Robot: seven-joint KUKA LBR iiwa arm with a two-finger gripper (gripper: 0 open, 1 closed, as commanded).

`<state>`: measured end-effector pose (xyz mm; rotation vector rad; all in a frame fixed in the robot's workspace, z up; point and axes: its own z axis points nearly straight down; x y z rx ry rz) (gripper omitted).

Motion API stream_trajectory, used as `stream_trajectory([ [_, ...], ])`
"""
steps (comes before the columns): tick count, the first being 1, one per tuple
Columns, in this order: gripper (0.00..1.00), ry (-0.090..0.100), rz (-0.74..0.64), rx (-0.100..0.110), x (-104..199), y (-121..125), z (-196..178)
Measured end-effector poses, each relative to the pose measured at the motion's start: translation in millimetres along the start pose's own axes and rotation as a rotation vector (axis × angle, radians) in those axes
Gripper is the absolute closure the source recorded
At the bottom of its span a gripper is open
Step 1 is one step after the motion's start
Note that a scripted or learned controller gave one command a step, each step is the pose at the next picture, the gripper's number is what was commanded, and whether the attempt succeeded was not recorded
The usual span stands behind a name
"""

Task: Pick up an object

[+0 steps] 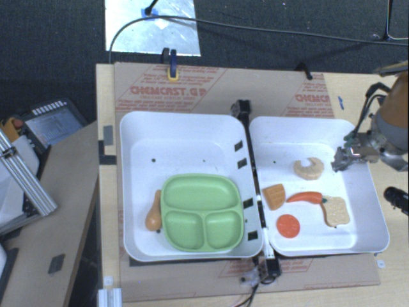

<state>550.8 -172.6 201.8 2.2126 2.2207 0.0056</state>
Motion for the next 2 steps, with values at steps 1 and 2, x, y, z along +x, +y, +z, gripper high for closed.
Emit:
stream_trajectory([
  [1, 1.00, 0.005, -0.006, 0.006, 58.1, 4.4, 5.4],
  [2, 1.00, 0.004, -0.006, 0.006, 112.9, 13.0, 8.5],
])
